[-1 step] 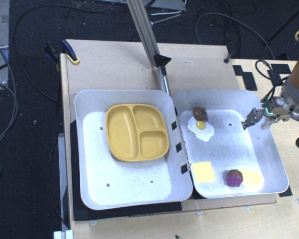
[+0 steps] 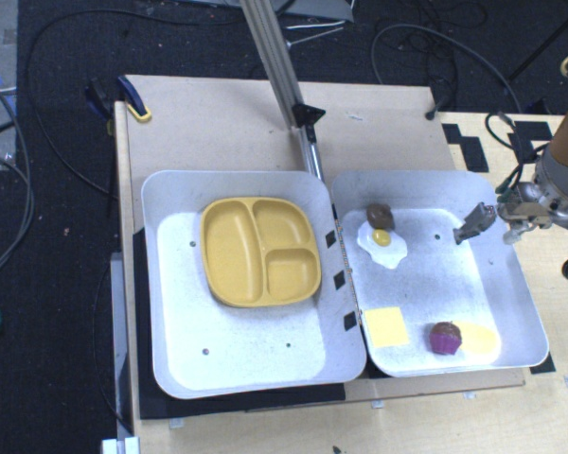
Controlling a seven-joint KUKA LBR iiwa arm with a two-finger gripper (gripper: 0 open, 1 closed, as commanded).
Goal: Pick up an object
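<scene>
The pincer (image 2: 485, 223), whose state I cannot tell, hangs at the right bin (image 2: 511, 282) rim, far from the fried egg (image 2: 382, 244), so a descent may strike the wall

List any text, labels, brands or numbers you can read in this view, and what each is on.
None can be read. The yellow divided plate, the fried egg toy, the yellow square slice, the purple toy and both white bins carry no visible lettering or marks.
</scene>
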